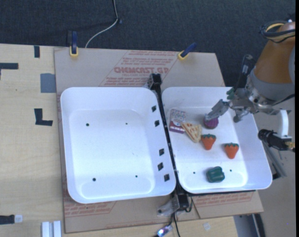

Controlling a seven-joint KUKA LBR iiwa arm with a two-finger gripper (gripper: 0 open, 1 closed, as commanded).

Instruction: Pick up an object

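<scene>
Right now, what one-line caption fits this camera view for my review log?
KUKA arm's gripper poised over a purple toy in the right bin, beside two strawberries and a green pepper.

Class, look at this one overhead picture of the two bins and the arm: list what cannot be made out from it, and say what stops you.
- Gripper: open or shut is unclear; too small and blurred, seen at a slant.
- Purple object: the gripper's finger covers its top, so its shape and any contact are unclear.
- Small packet: its print is too small to read.
- Arm: cut off by the right edge.
</scene>
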